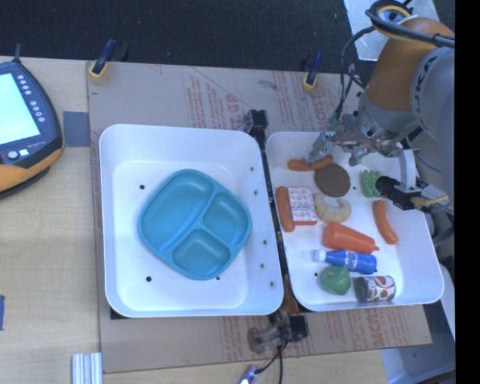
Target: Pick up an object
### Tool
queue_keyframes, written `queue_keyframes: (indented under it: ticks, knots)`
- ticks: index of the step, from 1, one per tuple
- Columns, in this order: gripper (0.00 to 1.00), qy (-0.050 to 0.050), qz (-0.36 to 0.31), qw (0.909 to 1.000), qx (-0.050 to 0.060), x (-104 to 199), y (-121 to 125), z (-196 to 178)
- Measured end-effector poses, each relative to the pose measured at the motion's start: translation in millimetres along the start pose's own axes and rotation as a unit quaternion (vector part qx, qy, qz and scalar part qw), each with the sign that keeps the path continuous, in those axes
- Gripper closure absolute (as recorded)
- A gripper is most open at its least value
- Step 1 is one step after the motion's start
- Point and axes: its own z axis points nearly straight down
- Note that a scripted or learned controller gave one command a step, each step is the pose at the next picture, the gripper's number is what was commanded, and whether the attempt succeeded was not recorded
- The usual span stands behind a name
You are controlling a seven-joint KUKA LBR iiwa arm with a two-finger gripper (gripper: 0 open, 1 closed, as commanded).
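- Far left on the wooden desk (40, 246) lies an orange-rimmed control tablet (12, 126), no part of the job.
- The left white plastic bin (112, 214) holds 1 blue divided plastic plate (194, 224), lying flat and untouched.
- The right white plastic bin (432, 282) carries the candidates to pick: a red-and-white snack packet (302, 205), an orange sausage (285, 209) beside it, a brown round disc (333, 180), a pale bagel-like ring (333, 208), an orange carrot (349, 237), a blue-and-white tube (346, 258), a green apple (334, 280), a small red can (375, 288) and another orange sausage (385, 222).
- Judged from this, nothing is lifted; all items rest on the bin floor, so the pick is not yet done.
- The grey gripper (336, 138) hangs low over the bin's far edge, just above a thin orange sausage (310, 164) and the brown disc.
- The fingers are too dark and small here; I cannot tell whether they are spread or pressed together, and nothing shows between them.
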Motion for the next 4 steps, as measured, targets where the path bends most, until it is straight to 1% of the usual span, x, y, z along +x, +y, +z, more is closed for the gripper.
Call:
queue_keyframes:
  ticks: [1,2,3,4]
  knots:
    - [0.00,0.004,0.002,1.0000,0.004,34.6,-1.5,41.2]
    - [1.00,0.002,0.001,1.0000,0.005,32.3,-1.1,30.1]
    - [0.00,0.002,0.001,1.0000,0.005,32.3,-1.2,30.3]
    - [1.00,0.002,0.001,1.0000,0.005,31.1,-1.0,19.9]
